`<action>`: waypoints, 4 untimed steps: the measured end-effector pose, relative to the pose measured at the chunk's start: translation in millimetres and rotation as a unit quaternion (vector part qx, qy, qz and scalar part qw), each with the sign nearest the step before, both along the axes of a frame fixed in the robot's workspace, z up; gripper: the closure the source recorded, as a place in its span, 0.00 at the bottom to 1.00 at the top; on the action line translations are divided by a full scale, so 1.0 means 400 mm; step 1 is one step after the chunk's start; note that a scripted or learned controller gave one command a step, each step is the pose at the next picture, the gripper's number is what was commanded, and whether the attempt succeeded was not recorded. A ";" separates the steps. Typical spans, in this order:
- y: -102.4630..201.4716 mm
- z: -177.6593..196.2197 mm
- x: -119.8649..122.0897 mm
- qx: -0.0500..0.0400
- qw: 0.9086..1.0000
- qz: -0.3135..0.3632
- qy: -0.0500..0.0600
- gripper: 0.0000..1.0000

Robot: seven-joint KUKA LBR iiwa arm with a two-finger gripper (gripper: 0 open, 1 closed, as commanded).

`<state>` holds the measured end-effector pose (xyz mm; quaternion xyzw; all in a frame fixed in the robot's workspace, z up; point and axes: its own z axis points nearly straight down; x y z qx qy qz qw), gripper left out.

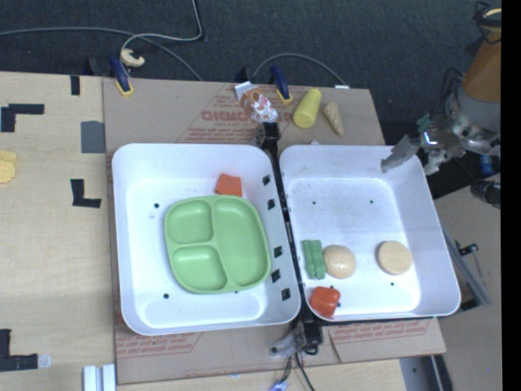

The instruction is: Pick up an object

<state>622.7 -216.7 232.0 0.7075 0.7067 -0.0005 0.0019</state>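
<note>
Camera view | jaws state unclear, top-right rim | bun well below, apart

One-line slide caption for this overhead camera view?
End effector poised over right white bin's upper-right corner; flat green piece, two tan round pieces and red piece lie near its front.

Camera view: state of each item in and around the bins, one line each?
Green divided plastic plate: flat in left white bin, compartments bare.
Orange block: left bin, touching plate's far rim.
Green ridged piece: right white bin, beside the tan ball.
Tan round ball: right bin, resting.
Beige flat disc: right bin, lying apart.
Red-orange item: right bin's near-left corner.
Yellow cylinder: lying on cardboard behind the bins.
Claw: over right bin's far-right rim, holding nothing visible.
</note>
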 end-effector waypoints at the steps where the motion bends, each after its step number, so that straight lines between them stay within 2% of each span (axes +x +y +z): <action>1: 0.115 -0.300 -0.057 0.002 1.000 0.001 0.003 0.00; 2: -0.021 -0.049 -0.157 0.000 1.000 0.000 0.000 0.00; 3: 0.147 -0.360 -0.155 0.002 1.000 0.002 0.000 0.00; 4: -0.010 -0.165 -0.021 0.001 1.000 0.001 0.000 0.00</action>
